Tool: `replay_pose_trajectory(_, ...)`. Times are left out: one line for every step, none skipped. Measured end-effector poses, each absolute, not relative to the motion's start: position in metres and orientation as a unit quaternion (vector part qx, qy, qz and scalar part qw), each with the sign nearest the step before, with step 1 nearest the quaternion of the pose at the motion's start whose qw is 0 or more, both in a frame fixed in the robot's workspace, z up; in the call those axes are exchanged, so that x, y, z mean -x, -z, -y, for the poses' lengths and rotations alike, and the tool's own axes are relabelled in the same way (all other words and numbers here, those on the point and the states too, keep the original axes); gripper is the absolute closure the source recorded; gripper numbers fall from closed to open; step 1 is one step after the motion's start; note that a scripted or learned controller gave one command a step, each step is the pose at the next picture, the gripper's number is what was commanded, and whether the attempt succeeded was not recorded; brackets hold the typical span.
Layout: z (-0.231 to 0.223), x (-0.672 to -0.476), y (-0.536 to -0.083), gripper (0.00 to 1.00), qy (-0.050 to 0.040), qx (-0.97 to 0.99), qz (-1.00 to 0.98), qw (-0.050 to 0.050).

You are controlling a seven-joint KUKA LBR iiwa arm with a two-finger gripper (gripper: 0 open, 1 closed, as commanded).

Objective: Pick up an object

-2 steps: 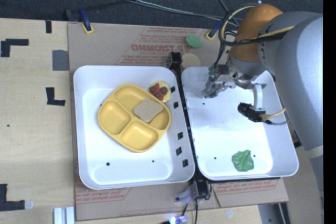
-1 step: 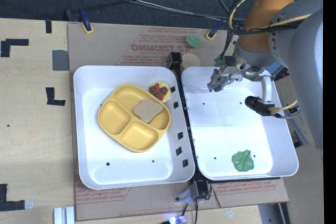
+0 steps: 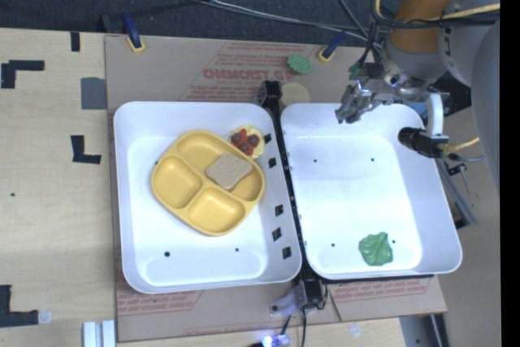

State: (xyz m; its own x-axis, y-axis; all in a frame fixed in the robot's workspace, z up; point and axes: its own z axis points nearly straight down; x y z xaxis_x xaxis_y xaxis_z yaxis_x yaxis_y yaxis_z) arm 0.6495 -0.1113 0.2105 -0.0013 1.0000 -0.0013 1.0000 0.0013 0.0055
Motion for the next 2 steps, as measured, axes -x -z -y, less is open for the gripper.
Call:
replay_pose_trajectory(0.111, -0.650, -0.234, 1.00, -0.0002, -0.707, -0.707, 0.000)
replay_pose_trajectory(0.064, -0.627, -0.240, 1.00, -0.0001, -0.705, -0.709, -0.001)
